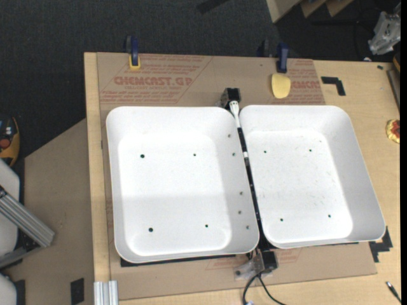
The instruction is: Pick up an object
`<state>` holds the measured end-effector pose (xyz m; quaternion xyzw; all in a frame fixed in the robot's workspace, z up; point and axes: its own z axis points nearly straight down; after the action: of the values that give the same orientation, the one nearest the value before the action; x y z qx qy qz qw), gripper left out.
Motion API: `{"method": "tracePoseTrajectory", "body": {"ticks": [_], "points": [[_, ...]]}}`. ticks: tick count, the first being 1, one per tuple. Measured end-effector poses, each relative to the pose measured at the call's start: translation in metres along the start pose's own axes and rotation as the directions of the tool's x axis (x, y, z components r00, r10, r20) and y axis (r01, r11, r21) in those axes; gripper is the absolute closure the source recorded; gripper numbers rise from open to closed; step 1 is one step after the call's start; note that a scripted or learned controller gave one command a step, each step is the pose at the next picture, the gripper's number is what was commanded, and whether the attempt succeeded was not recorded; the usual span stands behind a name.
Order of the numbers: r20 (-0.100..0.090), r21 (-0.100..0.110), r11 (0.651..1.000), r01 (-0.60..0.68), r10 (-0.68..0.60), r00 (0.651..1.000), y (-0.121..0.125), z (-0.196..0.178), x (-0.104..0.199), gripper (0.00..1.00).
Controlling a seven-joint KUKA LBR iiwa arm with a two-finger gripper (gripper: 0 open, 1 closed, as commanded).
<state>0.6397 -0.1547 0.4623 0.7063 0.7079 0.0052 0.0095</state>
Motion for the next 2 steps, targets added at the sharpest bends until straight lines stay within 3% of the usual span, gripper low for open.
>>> {"method": "tracePoseTrajectory", "body": {"ticks": [1, 2], "points": [[-0.010, 0.027, 1.000, 0.007, -0.007, 1.000, 0.026, 0.085, 0.093, 1.00], [-0.008, 0.029, 1.000, 0.004, -0.004, 1.000, 0.023, 0.166, 0.163, 1.00]]}}
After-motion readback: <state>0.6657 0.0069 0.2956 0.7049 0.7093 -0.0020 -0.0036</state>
